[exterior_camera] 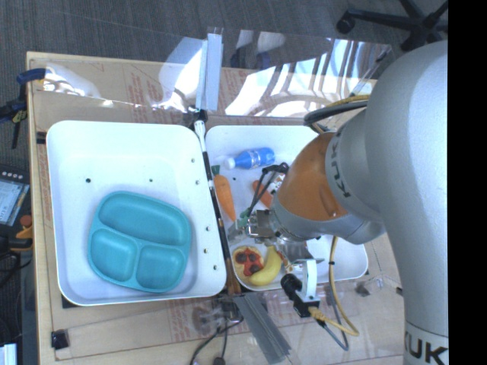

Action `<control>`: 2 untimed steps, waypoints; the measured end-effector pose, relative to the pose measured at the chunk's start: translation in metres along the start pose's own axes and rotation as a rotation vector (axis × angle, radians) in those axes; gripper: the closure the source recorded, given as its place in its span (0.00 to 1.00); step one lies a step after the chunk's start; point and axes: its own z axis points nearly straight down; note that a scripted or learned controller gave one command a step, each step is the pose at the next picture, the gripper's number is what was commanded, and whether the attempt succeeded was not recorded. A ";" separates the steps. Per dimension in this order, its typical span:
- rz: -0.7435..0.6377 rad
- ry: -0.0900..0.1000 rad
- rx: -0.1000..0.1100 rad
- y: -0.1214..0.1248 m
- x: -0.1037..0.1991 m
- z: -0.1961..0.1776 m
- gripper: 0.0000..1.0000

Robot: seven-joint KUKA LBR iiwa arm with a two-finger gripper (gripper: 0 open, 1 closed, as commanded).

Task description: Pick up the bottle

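Grey arm [415, 166], huge and closest to us, fills the right side, and the frame edge cuts off its body. White letters "KUK" [426, 348] show near its base, the rest cropped. More lettering runs along its orange band [316, 192], too curved for us to read surely.

Its wrist points down into the right bin [293, 134] and covers the fingers, so we cannot tell whether they are open or closed. Black cables and a small white part hang around the wrist.

Up and to the left of that hidden tip lies the bottle [251, 159], blue with a white cap, on its side on the bin floor, apart from the arm. Left of the tip lies a carrot [224, 196], along the bin's wall. Just below the tip sits a plate [242, 278] holding a banana [266, 268] and some red food, partly hidden by the wrist.

Far left of the tip, the left bin [65, 204] holds a teal divided tray [141, 242].

Both bins rest on a brown surface [114, 97] with faint red print we cannot read. Clear panels at its far side glare white. Beyond is dark carpet [114, 14] and a black chair base [396, 6].
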 end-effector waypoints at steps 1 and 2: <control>-0.020 0.001 0.000 0.000 -0.001 0.000 0.00; 0.047 0.018 0.023 0.117 -0.007 0.007 0.00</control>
